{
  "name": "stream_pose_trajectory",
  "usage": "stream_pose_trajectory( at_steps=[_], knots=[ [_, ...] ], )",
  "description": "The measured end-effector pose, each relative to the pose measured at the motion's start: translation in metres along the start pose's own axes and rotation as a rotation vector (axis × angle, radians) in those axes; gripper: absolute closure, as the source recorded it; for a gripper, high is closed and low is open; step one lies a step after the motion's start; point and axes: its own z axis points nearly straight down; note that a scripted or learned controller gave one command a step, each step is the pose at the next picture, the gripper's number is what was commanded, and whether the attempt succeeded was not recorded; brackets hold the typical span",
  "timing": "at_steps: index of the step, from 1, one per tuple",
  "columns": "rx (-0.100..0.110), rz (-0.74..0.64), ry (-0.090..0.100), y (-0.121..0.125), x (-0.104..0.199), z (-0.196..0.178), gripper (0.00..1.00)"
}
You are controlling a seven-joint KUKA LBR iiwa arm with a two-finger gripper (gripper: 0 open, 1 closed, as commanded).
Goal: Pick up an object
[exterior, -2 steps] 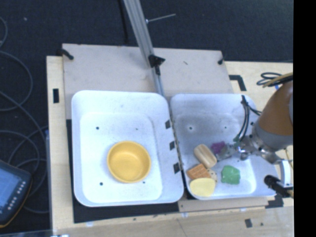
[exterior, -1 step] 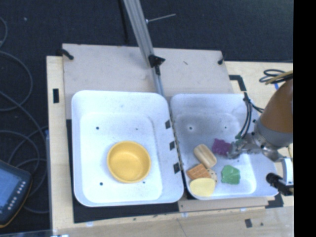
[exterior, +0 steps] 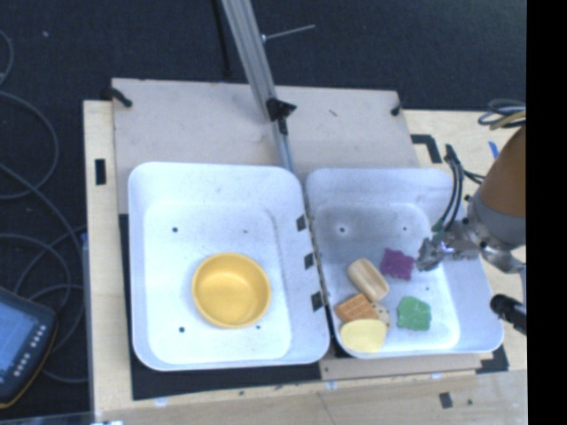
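The right bin (exterior: 354,197) holds a purple block (exterior: 398,264), a tan bread-like piece (exterior: 368,278), an orange waffle-like piece (exterior: 357,308), a pale yellow lump (exterior: 364,334) and a green lump (exterior: 414,313). My gripper (exterior: 431,255) hangs over the right side of this bin, just right of the purple block. Nothing can be seen held in it. The grey wrist and orange band reach in from the right edge.
A yellow bowl (exterior: 231,289) sits in the left bin (exterior: 159,202). A slanted metal rail (exterior: 252,56) runs down to the gap between the bins. Cables lie on the dark floor at left, with a tablet at the lower left corner.
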Motion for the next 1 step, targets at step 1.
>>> stream_pose_trajectory(
  at_steps=[1],
  knots=[
    [0.0, 0.0, 0.0, -0.0032, -0.004, -0.0456, 1.0]
  ],
)
